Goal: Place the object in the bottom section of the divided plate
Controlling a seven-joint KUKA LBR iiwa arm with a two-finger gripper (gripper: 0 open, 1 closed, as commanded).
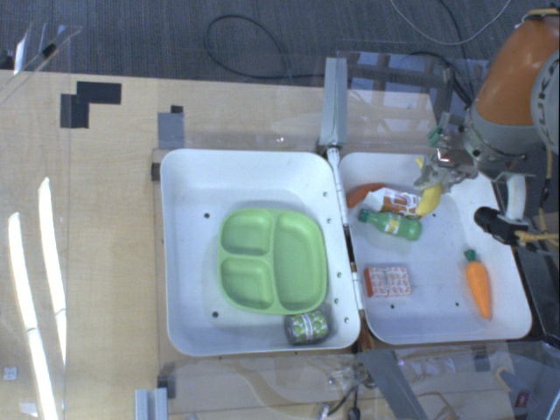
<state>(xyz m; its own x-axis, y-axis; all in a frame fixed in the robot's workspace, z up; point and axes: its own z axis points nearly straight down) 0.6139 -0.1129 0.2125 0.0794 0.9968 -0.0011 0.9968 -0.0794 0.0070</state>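
While the arm [525,77] reaches in from the right, its gripper [442,166] hangs over the back of the right-hand bin [516,322], just above a small cluster of items. Directly beneath it lies a banana [429,199], yellow and curved, touching a white packet [394,201] with an orange-red piece [363,192] tucked behind. Whether anything sits between the gripper's tips I cannot tell; the wrist hides them, and the banana may simply lie under them. A green bottle [392,224] lies on its side just in front of the cluster. Nearer the front rests a small red-patterned box [388,280], and a carrot [477,287] lies well apart toward the right wall. The left-hand bin [188,234] holds the green divided plate [273,261], its three sections bare. A green can [306,326] lies on its side just beside the plate's near edge.
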